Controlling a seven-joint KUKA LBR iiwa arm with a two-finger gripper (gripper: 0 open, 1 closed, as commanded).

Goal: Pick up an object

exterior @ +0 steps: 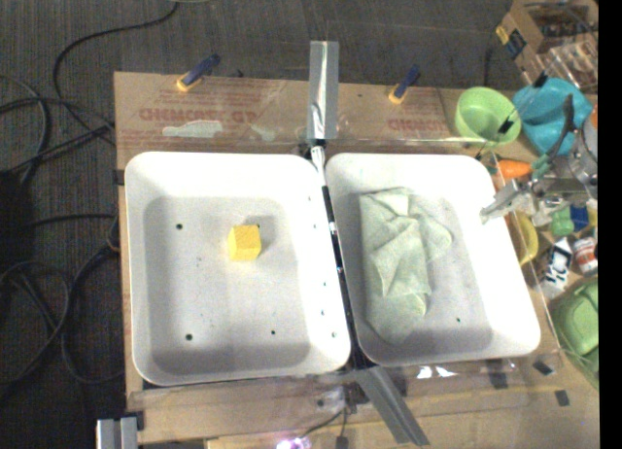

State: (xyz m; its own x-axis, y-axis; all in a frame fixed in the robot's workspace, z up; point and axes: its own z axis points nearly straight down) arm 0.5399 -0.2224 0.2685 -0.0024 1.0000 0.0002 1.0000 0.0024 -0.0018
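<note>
**Pick Cycle: Gripper Parked at Right Rim, Candidate Objects in Both Bins**

Small yellow foam-like cube (245,242): resting flat near the centre of the left shallow white plastic bin (155,340), well apart from every wall. Placement judged favourable for a top-down grasp, with free floor on all sides.

Crumpled pale green cloth (403,248): heaped in the middle of the right shallow white plastic bin (486,335), folds raised, lying slack as dropped. Judged graspable by pinching a raised fold.

Two-finger gripper (498,206): positioned at the right rim of the right bin, beside the cloth but apart from it, nothing between the fingers. Open or closed: cannot tell, detail too small and blurred.

Brown bench board (233,112): secured at the far edge by two blue-and-orange clamps (197,73), presumably to prevent shifting.

Markings: faint red print on the board behind the bins, not legible.
</note>
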